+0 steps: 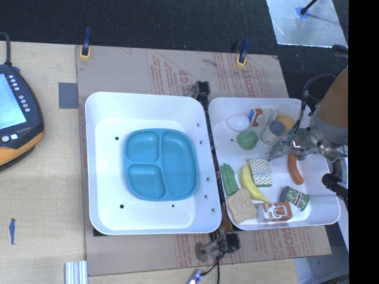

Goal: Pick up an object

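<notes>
Cardboard-covered bench point(177, 70), dark floor point(148, 7) behind, end effector point(283, 149) grip state unclear

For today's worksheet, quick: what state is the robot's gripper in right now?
Gripper: over the right white bin, beside the orange sausage-shaped toy; open or closed cannot be told.

Red printing runs across the brown cardboard sheet point(177, 70), too faint to read.

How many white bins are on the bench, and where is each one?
2. The left bin holds a blue divided plate. The right bin, touching it, holds the small food items, such as a banana.
</notes>
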